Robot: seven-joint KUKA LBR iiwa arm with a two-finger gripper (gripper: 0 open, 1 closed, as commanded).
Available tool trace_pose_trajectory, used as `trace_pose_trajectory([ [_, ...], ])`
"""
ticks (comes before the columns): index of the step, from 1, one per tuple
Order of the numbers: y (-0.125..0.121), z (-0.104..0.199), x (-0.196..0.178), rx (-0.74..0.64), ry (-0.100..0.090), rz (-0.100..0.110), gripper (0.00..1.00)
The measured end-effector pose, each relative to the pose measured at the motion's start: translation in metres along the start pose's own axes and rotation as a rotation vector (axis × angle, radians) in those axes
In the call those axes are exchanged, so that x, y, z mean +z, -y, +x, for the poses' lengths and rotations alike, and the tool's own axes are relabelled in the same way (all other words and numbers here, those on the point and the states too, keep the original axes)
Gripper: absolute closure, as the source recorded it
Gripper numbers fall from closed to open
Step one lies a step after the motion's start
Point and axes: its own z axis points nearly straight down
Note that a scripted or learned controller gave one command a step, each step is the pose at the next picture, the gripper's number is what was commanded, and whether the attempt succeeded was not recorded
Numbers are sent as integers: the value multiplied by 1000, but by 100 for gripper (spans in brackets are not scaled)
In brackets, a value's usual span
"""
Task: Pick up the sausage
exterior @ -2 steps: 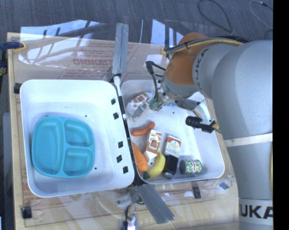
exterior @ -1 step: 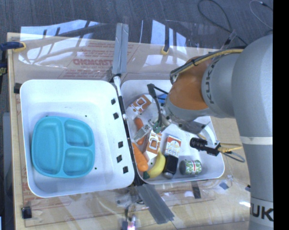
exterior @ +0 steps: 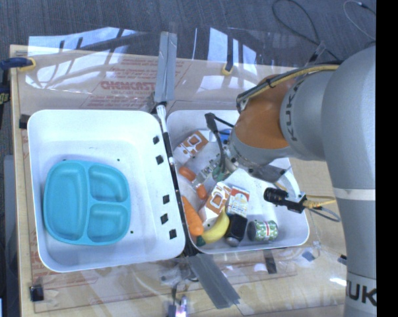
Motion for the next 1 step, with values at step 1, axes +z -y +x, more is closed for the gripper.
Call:
trace_pose_trajectory([
  [1,-18,61,-105,-150,3,-2,100],
])
